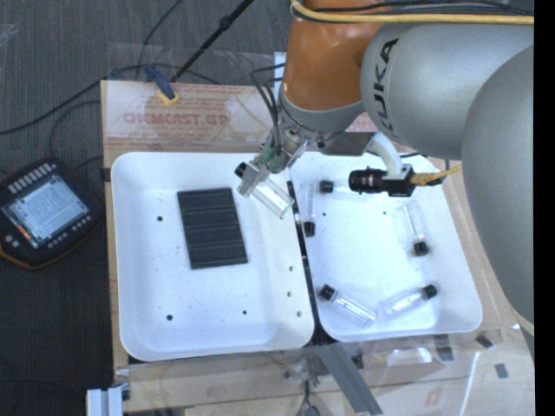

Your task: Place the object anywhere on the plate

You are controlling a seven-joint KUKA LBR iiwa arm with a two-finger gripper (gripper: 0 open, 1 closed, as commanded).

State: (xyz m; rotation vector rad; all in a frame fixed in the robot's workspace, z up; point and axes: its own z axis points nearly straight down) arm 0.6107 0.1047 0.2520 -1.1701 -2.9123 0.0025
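The grey two-finger gripper [260, 178] hangs over the right part of the left white bin [139, 319], pinching a clear plastic vial [270, 196] that slants out just below its fingertips. The flat dark ribbed rectangular plate [212, 227] lies nearby to the left, apart from the vial. Similar clear vials with black caps [347, 303] lie in the right white bin [460, 310].

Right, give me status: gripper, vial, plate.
Gripper over left bin's right side, clear vial between its fingers. Dark plate just left, bare. Nothing between them.
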